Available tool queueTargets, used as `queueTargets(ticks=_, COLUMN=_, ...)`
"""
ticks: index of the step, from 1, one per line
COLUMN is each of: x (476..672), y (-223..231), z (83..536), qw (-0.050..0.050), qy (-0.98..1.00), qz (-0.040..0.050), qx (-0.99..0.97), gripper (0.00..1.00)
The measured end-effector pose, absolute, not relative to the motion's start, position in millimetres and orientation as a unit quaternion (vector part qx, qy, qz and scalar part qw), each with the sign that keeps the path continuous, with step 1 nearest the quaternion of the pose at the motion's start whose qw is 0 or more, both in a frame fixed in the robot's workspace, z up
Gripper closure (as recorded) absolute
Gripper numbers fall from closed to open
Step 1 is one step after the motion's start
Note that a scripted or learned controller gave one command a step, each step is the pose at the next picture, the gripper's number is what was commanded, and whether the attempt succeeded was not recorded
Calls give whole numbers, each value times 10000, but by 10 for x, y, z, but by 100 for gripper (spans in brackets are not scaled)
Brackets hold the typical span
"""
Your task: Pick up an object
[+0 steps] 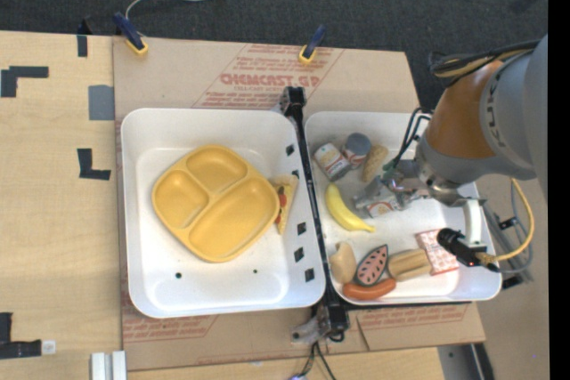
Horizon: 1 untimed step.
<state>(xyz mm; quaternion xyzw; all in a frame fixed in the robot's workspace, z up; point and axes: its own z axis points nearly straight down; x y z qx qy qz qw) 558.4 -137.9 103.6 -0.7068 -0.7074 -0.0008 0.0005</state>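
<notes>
Gripper [385, 191] low in right bin [485, 285], grip state unclear | banana [346, 211] just left, long axis diagonal

"CHEMCAST GP" printed on cardboard sheet [267, 80]

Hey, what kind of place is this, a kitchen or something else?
Most likely a robot test bench, not a kitchen: two white bins clamped onto cardboard, toy food such as a banana, and a robot arm reaching in.
</notes>
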Motion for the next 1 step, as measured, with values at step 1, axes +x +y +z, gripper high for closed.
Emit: queueTargets(ticks=1, x=5182, y=-725, z=2238, qw=-1, qy=-7079, qz=-3, qx=-7063, gripper=100)
